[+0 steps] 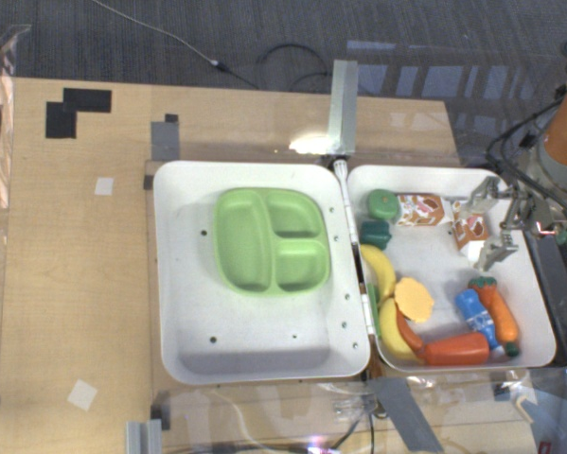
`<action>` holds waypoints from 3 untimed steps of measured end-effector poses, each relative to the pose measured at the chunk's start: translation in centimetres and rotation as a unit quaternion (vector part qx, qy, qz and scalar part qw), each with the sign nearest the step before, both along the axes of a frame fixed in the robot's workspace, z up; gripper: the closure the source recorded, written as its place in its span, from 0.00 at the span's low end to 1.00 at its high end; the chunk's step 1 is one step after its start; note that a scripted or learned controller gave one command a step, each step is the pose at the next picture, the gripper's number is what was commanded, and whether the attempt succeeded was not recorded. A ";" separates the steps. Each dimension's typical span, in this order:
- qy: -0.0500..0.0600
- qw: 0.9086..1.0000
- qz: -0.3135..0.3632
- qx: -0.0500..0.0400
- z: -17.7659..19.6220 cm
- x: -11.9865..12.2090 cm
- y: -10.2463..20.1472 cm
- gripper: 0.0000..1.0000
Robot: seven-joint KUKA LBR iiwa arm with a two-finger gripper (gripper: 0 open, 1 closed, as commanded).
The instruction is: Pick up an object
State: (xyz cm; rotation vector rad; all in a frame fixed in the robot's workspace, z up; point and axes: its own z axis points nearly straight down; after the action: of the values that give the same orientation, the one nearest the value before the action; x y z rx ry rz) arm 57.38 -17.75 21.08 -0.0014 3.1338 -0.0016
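Down at the lower right of the frame, a red sausage-looking toy (451,350) lies along the bottom edge of the right bin (425,244). Just above it there's a blue bottle (476,317) and a carrot (498,310) side by side, the carrot on the right. To their left sits an orange slice (415,299), partly on top of a banana (381,270), which runs down the bin's left wall. A second yellow piece (392,326) curves below that slice.

Upper left of that bin has a green cup-shaped thing (382,203) with a darker green chunk (374,234) right under it. Beside those, toward the top middle, is a small white and brown packet (419,210).

The claw (491,223) comes in from the right edge and hovers over the upper right part of the bin. Its two fingers stand apart, fairly wide open, and a small orange and white packet (469,228) sits between them at about their level. Can't tell if they actually touch it, so I wouldn't call it held.

Left bin (255,339) holds a light green divided plate (270,239), roughly centred, three compartments. Both bins sit touching each other on a pale wooden desk (75,282), with black squares (77,110) at the upper left.
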 end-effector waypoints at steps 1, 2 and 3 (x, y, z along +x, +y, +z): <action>0.003 1.000 -0.002 0.001 -7.2 -2.3 -2.3 0.00; -0.011 1.000 0.000 -0.004 -9.9 -3.3 -2.9 0.00; -0.026 0.999 -0.025 -0.006 -10.2 -4.9 -2.8 0.00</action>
State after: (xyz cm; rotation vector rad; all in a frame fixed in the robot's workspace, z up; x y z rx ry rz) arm 52.50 -20.58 10.90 0.0772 3.0813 -0.0206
